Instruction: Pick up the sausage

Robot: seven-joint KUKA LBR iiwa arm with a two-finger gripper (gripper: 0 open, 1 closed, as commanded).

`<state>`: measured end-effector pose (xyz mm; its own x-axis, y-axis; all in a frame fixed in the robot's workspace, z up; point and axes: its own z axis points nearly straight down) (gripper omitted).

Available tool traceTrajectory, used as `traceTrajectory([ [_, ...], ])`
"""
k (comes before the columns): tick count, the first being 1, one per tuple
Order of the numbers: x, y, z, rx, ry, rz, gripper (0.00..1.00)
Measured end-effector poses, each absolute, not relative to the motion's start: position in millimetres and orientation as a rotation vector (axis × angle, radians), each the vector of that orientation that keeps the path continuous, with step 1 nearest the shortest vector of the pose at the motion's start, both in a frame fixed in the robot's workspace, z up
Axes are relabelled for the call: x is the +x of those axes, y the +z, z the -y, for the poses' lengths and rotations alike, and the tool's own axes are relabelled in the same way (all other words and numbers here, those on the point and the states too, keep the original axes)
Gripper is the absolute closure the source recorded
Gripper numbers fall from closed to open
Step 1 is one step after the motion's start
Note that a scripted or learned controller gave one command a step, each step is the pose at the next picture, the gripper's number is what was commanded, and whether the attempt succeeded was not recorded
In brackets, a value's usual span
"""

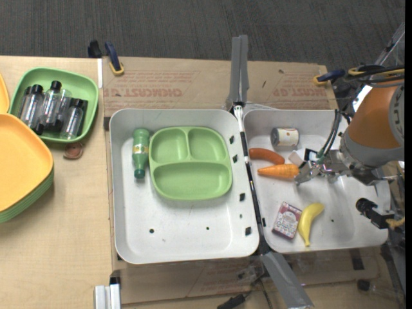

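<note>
Two bins flank the gripper, finger state unclear, hovering at the sausage's four o'clock, apparently approaching; next comes descending over it.

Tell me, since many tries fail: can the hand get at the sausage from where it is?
Probably yes. The hand sits just right of the sausage, whose top is uncovered; the carrot lies tight below it and might get nudged.

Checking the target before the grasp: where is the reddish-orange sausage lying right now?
The reddish-orange sausage lies in the right white bin, near its left wall, just above the orange carrot and below-left of the small silver can.
</note>
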<state>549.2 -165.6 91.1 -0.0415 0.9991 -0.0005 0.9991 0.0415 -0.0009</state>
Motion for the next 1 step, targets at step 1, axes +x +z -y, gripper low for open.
traceTrajectory([
  [1, 562.9, 92.1, 156.2, -1.997, 0.001, 2.427, 0.0],
])
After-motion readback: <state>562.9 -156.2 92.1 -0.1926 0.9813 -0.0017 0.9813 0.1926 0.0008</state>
